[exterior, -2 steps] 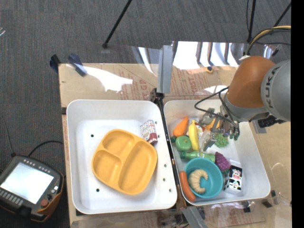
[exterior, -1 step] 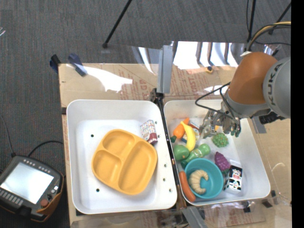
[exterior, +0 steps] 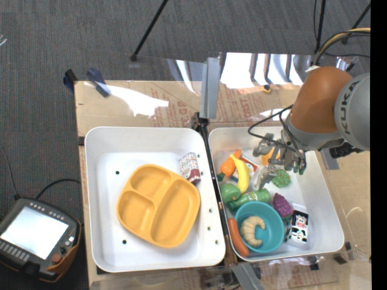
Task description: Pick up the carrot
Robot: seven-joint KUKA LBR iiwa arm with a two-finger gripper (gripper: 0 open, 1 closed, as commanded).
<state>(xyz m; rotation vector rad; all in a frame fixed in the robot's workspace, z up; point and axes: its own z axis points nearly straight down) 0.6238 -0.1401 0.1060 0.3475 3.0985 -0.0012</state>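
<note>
Two white bins are seen side by side on the table. In the left bin (exterior: 103, 162) a yellow tray (exterior: 158, 205) with three compartments is laid, and a small carton (exterior: 190, 166) stands just beside its upper right edge.

The right bin (exterior: 320, 192) is crowded. The carrot (exterior: 228, 165) is found near the bin's upper left, orange with a green top, lying just beside a banana (exterior: 242, 172). Below these a green pepper (exterior: 229, 192) and a pale green item (exterior: 260, 196) are noted. A teal bowl (exterior: 260, 226) holding a croissant (exterior: 253, 229) sits toward the front edge, with a sausage (exterior: 237, 237) touching its left side. Purple grapes (exterior: 282, 204) lie just right of the bowl, and a small black-and-white carton (exterior: 298, 227) is set near the right front corner.

The arm (exterior: 323, 104) is reached in from the right. The claw (exterior: 279, 157) is held low over the bin's upper middle, beside a broccoli (exterior: 280, 178) and to the right of the carrot, apart from it. The claw's state cannot be told; nothing is seen held in it.
</note>
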